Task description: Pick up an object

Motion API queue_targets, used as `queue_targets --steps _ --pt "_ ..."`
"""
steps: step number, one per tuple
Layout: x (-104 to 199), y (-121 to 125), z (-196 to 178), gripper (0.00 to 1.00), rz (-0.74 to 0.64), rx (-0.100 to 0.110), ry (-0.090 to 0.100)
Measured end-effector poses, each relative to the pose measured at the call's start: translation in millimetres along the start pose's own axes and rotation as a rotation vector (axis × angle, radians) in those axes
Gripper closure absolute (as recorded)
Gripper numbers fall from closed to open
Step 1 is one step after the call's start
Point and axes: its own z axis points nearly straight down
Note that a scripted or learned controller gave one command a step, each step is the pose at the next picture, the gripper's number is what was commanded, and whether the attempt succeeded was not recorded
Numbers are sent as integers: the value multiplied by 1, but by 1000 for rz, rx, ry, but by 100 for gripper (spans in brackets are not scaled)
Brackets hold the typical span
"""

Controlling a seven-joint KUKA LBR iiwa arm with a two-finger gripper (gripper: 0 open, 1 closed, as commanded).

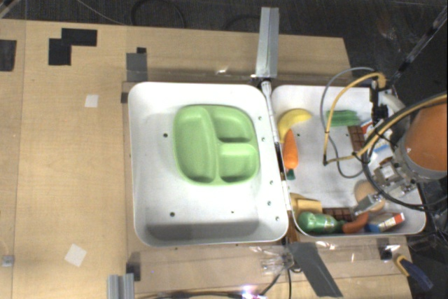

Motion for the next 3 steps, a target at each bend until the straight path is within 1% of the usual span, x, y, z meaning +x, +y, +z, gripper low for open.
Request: queue_targets --steps 1,2,3 --pt "5 -23 0 0 -46 1 1" --pt "-2 -2 1 0 -34 6 -2" --pt "-5 -3 2 0 -197 7 -3"
